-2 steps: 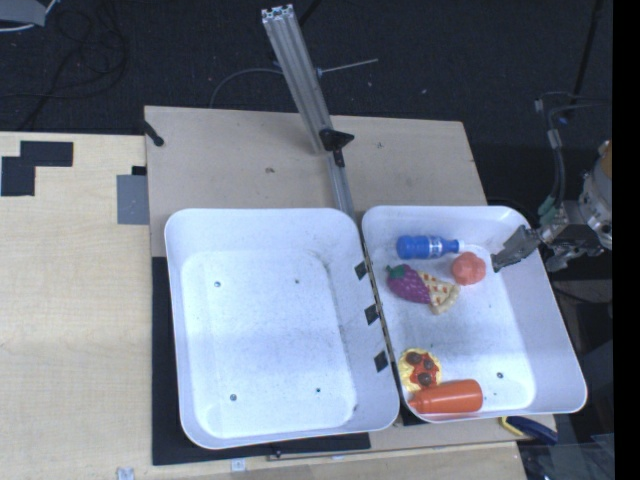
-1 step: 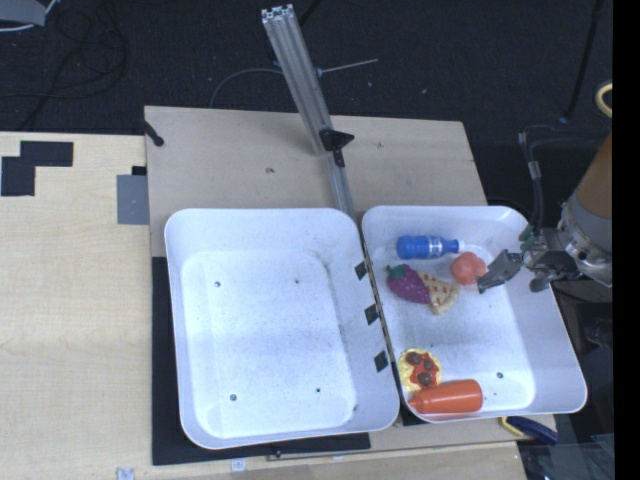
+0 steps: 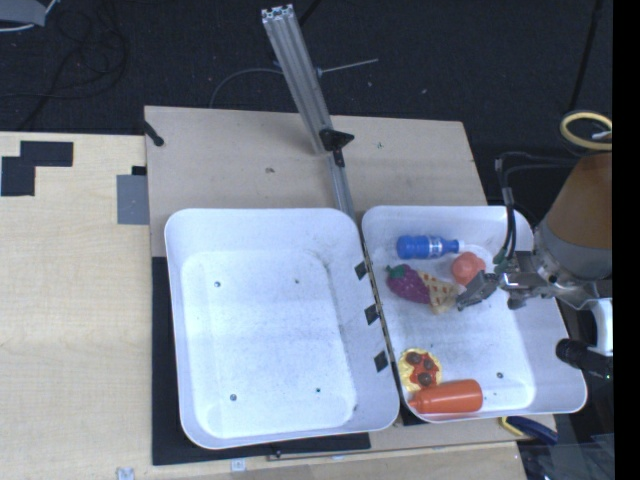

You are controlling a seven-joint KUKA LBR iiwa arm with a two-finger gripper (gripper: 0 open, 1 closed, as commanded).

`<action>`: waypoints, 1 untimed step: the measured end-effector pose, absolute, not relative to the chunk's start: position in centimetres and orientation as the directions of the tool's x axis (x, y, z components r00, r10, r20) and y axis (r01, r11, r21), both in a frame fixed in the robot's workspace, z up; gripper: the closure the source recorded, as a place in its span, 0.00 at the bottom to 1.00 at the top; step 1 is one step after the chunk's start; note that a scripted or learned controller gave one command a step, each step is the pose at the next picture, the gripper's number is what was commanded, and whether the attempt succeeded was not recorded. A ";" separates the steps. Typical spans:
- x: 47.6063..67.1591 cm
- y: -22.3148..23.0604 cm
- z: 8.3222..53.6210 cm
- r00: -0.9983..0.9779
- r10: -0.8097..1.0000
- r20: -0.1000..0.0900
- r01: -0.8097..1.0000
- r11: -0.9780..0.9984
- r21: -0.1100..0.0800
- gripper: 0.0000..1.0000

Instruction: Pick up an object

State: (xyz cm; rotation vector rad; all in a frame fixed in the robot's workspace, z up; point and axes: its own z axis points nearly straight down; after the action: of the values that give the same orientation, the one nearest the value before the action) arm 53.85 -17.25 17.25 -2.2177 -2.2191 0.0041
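The gripper [image 3: 482, 290] hangs low over the right bin [image 3: 530, 368], reaching in from the right side. Its dark fingers [image 3: 472, 296] point toward a cluster of toys, but whether they are open or closed cannot be told, and nothing shows between them. Just beside the fingertips lie a red tomato [image 3: 467, 266] and a slice of pizza [image 3: 440, 292], with purple grapes [image 3: 407, 284] to the left. A blue bottle [image 3: 426, 246] lies above them. Near the bin's front edge rest a sausage [image 3: 447, 397] and a small yellow toy [image 3: 419, 366]. The left bin [image 3: 195, 238] sits alongside
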 end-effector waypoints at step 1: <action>53.8 -18.2 11.7 0.000 1.000 0.001 1.000 0.000 -0.006 0.00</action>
State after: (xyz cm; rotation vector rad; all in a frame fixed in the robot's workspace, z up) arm 53.76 -18.18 11.66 -2.2181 -2.2182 0.0049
